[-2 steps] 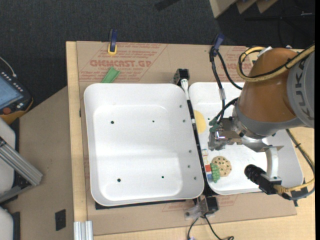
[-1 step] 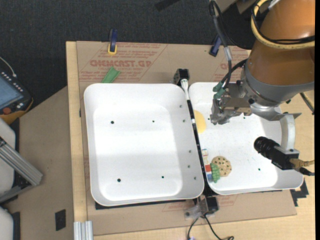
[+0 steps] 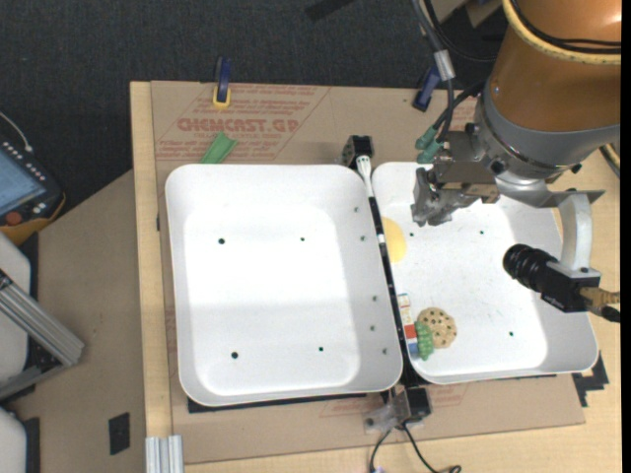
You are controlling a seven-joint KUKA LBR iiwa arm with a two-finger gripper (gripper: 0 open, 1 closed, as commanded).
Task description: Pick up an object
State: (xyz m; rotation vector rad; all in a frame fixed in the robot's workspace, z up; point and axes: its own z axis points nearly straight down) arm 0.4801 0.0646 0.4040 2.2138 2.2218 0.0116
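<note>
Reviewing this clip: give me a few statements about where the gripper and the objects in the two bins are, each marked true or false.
1. The gripper is over the right bin. True.
2. The yellow object lies in the left bin. False: it lies in the right bin, against the wall it shares with the left bin.
3. The cookie-like round object sits in the near-left part of the right bin. True.
4. The gripper is directly above the cookie-like round object. False: it is near the bin's far-left corner, closer to the yellow object.
5. A green piece lies against the cookie-like round object. True.
</note>
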